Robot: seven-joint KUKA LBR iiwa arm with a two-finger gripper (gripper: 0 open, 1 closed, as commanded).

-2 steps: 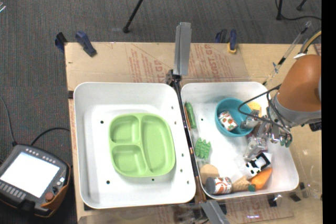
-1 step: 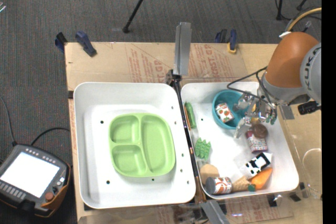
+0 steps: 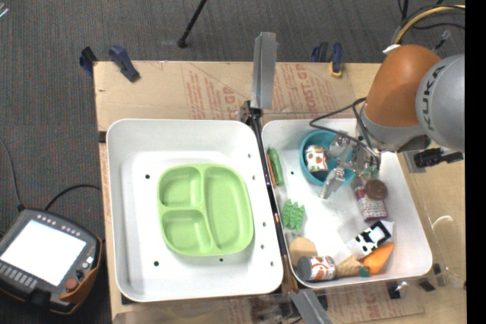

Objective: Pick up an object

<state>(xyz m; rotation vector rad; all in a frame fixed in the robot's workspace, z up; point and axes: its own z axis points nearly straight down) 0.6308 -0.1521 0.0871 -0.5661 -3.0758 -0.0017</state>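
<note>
A grey KUKA arm with an orange band reaches in from the right over the right-hand bin (image 3: pixel 421 239), its gripper (image 3: pixel 345 163) hanging low at the near rim of a teal bowl (image 3: pixel 313 172). The jaws appear part open, one finger (image 3: pixel 332 184) angling down to the bin floor just outside the bowl; nothing can be seen held between them, though glare and clutter make that hard to confirm.

The candidates all lie in this bin. A small red-and-white can (image 3: pixel 315 158) sits inside the bowl, just beside the gripper. A dark jar (image 3: pixel 371 199) lies touching or nearly touching the fingers on their right. Further off are a green stick (image 3: pixel 274 166) along the left wall, a green block (image 3: pixel 294 214), and a crowded near corner holding a second can (image 3: pixel 317 268), a black-and-white cow toy (image 3: pixel 372 237) and a carrot (image 3: pixel 378 258). The left bin (image 3: pixel 129 155) holds a green divided plate (image 3: pixel 205 209).

To do the pick well, the program would best commit to one target. The jar looks the fairer bet: it lies apart from the bowl wall, with free floor on both sides. The jaws should straddle its narrow width, descend squarely, and close before lifting. The can in the bowl risks a finger catching the rim.
</note>
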